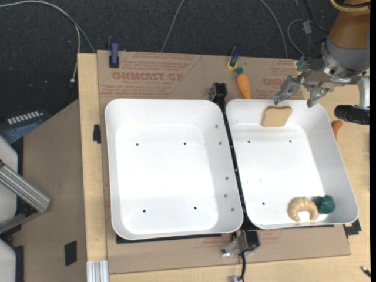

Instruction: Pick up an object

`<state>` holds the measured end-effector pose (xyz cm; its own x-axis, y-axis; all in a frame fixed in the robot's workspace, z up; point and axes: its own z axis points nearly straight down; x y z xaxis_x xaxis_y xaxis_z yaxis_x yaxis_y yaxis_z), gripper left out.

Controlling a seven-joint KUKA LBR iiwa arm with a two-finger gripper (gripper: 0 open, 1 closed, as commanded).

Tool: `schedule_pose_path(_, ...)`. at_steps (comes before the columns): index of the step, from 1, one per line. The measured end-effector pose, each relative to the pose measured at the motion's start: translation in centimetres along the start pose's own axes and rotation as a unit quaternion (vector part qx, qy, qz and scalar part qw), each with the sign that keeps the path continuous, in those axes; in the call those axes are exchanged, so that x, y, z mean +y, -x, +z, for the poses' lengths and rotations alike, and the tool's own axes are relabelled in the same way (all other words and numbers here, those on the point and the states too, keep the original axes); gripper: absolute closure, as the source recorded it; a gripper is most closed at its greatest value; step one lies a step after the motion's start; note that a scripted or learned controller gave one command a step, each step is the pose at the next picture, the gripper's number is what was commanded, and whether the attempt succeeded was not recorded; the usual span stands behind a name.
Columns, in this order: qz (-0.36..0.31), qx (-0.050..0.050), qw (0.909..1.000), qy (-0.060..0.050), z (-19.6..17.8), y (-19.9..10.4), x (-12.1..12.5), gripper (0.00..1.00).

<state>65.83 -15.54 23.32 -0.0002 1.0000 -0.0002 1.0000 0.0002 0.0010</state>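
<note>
hovering over the far right corner of the right bin (pixel 338 157), the gripper (pixel 298 94) has its two fingers spread wide with nothing between them, one finger (pixel 286 93) reaching toward the bin's far rim and the other finger (pixel 313 96) just right of it. above it rises the grey arm (pixel 346 46) with its orange band (pixel 351 28), coming in from the right.

the bench (pixel 94 157) carries both white bins side by side on a cardboard sheet (pixel 164 72) printed with red lettering. the left bin (pixel 170 169) sits beside the right one, their inner rims nearly touching.

inside the right bin, a tan slice of bread (pixel 276 117) lies near the far rim, just below and left of the open fingers, not touching them. a pale croissant (pixel 303 209) rests in the near right corner, with a small dark green object (pixel 325 204) touching its right side.

outside the bins, an orange carrot (pixel 244 85) lies on the cardboard beyond the right bin's far left corner. two blue clamps (pixel 114 51) grip the sheet's far edge.
</note>
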Motion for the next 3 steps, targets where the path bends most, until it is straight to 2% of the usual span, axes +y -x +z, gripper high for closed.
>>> schedule_pose_path(2,0.0,0.0,1.0,-0.002,12.3,-0.5,-0.5,0.0)
schedule_pose_path(3,0.0,0.0,1.0,-0.001,14.9,-0.6,-0.5,0.0)
